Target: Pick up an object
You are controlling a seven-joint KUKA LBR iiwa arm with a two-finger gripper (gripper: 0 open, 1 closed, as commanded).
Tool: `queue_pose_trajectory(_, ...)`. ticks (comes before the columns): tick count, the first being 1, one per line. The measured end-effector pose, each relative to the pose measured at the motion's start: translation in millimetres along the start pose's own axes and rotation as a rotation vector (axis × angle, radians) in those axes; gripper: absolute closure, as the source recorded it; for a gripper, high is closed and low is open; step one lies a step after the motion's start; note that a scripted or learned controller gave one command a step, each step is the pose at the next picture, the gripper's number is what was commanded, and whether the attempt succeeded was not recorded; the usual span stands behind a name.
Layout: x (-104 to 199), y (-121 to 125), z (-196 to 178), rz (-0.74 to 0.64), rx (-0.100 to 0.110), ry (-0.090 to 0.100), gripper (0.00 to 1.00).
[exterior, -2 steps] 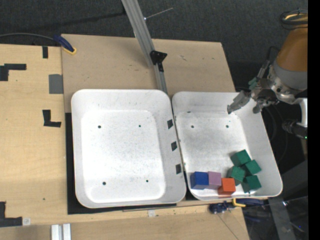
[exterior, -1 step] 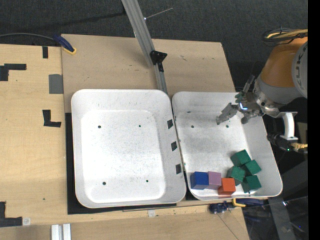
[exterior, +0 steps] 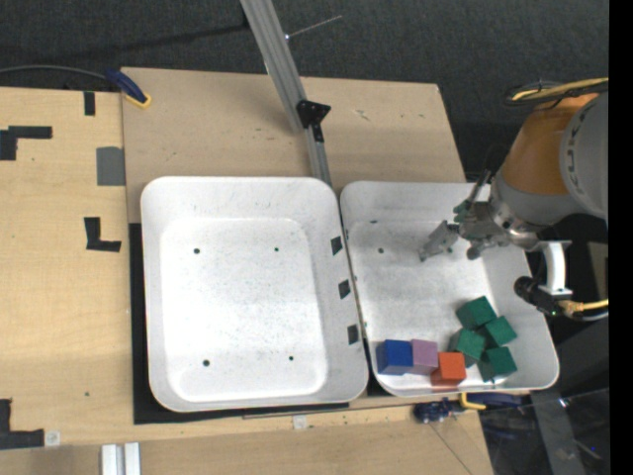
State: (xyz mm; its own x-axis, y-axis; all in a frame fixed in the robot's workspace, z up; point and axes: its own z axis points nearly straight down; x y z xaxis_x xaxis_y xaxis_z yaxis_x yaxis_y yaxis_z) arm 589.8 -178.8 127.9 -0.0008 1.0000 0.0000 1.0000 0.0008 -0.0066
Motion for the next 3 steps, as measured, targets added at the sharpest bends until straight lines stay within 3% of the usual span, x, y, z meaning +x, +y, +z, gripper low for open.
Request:
queue_pose_trajectory(1, 0.6, 1.5, -13.0, -0.002, -0.004, 0.000, 1.00)
queue_pose_trajectory(3, 2.4, -11.7, -119.4, 0.000, -0.006, -0.001, 1.00)
